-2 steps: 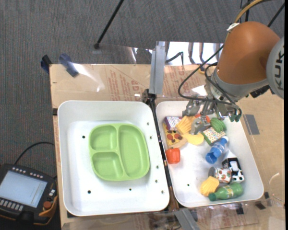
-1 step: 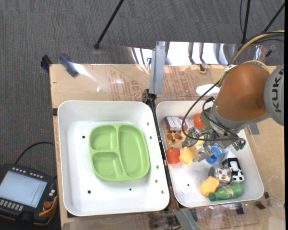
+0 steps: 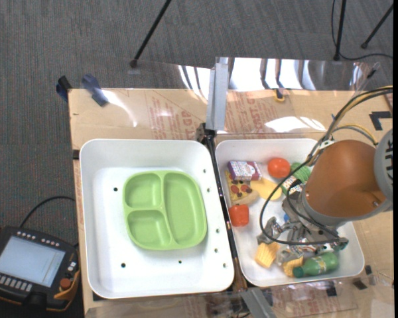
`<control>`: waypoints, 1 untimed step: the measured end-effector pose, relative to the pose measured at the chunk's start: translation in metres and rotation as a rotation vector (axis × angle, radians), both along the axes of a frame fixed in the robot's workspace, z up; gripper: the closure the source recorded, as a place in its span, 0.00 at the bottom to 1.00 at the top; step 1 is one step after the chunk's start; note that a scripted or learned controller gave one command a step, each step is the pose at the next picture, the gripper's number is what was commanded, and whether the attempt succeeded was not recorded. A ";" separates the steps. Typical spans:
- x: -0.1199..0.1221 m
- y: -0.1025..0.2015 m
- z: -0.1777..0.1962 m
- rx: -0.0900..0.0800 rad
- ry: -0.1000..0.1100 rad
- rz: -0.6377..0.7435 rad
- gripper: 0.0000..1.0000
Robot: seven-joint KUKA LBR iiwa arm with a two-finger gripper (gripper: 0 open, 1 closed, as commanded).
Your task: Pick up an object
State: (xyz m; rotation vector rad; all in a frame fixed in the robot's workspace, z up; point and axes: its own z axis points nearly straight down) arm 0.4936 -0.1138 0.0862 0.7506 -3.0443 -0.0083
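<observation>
We see the gripper (image 3: 293, 236) low in the right bin (image 3: 252, 150), hanging under the arm's orange band (image 3: 341, 177); its metal parts are tangled with cables from our angle, and we cannot tell how its fingers stand, nor whether anything sits between them. Nothing is visibly lifted. The loose objects lie around it. At about seven o'clock from the gripper is a yellow wedge (image 3: 266, 255), just beside the metal parts. At five o'clock lies a green bottle (image 3: 318, 264) on its side near the bin's lower wall, with a small yellow piece (image 3: 292, 267) touching its left end. At nine o'clock stands a red cup-like piece (image 3: 239, 215). Toward eleven o'clock we find a pizza slice (image 3: 241, 191) and a pale yellow shape (image 3: 267, 189), and above them a purple box (image 3: 243, 170). At twelve o'clock sits a red-orange ball (image 3: 278, 167), with a bit of green (image 3: 301, 173) at its right, partly hidden by the arm.

Farther out, at nine o'clock, the left bin (image 3: 96, 177) holds a green divided plate (image 3: 164, 210) lying flat. Well beyond, at eight o'clock, a teach pendant (image 3: 30, 265) rests on the floor
</observation>
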 end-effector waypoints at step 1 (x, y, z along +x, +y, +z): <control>0.004 0.024 0.012 -0.001 -0.008 0.172 1.00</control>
